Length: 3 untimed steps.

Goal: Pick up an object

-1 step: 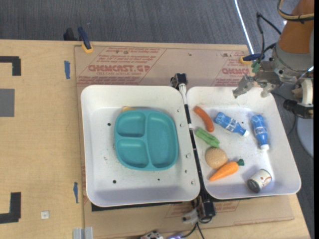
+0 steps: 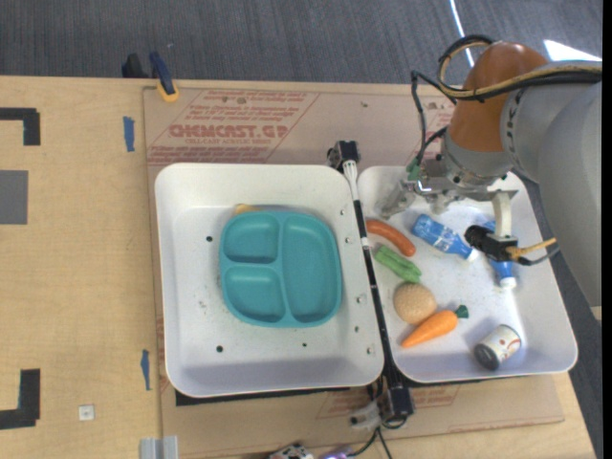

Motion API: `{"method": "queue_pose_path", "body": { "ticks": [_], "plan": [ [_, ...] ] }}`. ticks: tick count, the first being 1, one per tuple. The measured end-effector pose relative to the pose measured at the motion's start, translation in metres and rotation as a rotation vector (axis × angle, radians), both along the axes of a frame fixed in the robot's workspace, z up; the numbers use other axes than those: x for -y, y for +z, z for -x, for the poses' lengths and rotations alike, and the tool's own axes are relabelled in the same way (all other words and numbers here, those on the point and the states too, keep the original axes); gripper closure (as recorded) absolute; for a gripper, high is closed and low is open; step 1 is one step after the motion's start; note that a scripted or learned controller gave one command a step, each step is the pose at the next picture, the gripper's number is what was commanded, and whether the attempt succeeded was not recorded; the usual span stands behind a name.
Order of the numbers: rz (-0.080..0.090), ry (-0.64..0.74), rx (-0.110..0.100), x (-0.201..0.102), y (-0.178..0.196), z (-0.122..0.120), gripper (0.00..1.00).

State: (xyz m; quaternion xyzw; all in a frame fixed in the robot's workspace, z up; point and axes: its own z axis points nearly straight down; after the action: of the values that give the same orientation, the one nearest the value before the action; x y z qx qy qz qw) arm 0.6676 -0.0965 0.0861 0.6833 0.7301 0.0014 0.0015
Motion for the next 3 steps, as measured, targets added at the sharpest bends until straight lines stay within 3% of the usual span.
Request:
{"method": "queue_pose_path", "body": {
  "ticks": [1,2,3],
  "plan": [
    [0.000,0.025,-0.002,-0.001,0.000,0.058,0.00],
    [0.000,0.217,-0.003,0.026,0.000,0.087,0.00],
    [0.001,0.217,0.002,0.025,0.011,0.085,1.00]
  ]
}}
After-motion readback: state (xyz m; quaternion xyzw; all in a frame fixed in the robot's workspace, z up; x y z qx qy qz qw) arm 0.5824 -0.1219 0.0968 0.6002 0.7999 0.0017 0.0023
